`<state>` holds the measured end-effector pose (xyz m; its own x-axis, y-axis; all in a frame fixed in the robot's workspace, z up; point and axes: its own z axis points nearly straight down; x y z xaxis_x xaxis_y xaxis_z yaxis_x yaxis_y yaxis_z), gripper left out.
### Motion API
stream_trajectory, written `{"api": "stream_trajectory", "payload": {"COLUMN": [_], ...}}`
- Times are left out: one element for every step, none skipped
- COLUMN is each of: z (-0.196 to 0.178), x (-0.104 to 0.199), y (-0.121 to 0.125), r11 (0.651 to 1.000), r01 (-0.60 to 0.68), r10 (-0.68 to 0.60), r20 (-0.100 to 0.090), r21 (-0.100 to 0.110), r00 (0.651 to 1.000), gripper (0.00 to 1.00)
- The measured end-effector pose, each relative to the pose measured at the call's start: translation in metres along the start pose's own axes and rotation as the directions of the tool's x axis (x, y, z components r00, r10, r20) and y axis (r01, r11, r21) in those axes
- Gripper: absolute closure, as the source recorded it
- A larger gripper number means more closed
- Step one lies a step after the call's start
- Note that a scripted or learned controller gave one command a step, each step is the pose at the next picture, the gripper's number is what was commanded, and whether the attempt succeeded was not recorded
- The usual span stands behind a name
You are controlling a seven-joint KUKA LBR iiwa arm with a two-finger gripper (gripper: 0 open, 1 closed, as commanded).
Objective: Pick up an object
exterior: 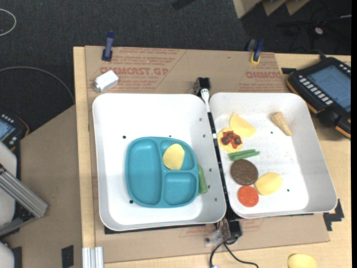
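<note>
I see even bright overhead light, mild glare washing the two shallow white plastic bins (262, 102), soft short shadows, dim dark carpet floor (50, 21) behind, slightly soft focus overall.

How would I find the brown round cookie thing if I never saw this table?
Look in the right white bin, near its front left part. The brown round cookie lies flat there, between green beans above and a red tomato below. It is the one dark brown disc.
</note>
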<state>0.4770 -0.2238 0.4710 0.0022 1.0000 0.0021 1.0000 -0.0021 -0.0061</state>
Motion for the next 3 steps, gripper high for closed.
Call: {"api": "stream_trajectory", "payload": {"z": [-0.069,0.018,-0.070], "x": [0.000,0.000,0.005], "y": [0.031,0.001,0.018], "r11": [1.000,1.000,1.000], "r01": [0.004,0.000,0.004], "r10": [-0.004,0.000,-0.004], "r20": [0.007,-0.001,0.008], "r21": [-0.016,0.002,-0.018], "r00": [1.000,1.000,1.000], "gripper": [1.00,1.00,1.00]}}
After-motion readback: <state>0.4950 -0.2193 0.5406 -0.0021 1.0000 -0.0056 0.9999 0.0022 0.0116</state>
